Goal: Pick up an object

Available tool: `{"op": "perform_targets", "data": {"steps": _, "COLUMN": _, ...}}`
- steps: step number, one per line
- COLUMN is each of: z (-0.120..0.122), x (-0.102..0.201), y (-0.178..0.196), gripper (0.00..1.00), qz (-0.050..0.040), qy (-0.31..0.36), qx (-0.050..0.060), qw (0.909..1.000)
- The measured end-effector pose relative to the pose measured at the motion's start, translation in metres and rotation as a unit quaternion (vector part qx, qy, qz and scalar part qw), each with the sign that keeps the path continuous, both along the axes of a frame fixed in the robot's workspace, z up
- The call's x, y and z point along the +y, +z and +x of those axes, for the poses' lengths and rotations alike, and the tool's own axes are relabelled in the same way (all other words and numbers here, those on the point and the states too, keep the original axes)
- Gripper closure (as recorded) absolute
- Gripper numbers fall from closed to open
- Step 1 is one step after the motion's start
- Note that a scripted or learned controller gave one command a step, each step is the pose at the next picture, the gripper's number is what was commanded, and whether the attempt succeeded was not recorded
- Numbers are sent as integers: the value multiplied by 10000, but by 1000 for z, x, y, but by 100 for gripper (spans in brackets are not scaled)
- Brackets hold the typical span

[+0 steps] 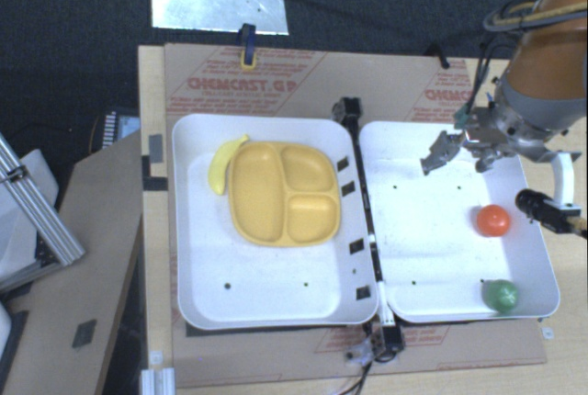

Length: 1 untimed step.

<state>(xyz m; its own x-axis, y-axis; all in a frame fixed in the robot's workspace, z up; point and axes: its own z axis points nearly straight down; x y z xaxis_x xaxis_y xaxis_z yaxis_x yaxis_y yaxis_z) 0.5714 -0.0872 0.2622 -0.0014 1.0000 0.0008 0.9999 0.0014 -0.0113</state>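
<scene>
Gripper (462, 152) open and holding nothing over right bin (413, 228); banana (222, 165) in left bin (197, 228), long axis running lower-left to upper-right.

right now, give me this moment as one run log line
gripper: open, over right bin, holding nothing | orange ball: right bin, untouched | green ball: right bin near corner | yellow plate and banana: left bin

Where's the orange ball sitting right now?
The orange ball lies in the right bin near its right wall, above the green ball in the camera view.
</scene>
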Motion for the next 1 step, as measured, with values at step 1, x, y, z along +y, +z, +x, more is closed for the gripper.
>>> {"op": "perform_targets", "data": {"steps": 1, "z": 2, "x": 0, "y": 7, "gripper": 0, "qz": -6, "qy": 10, "qx": -62, "qw": 10000}}
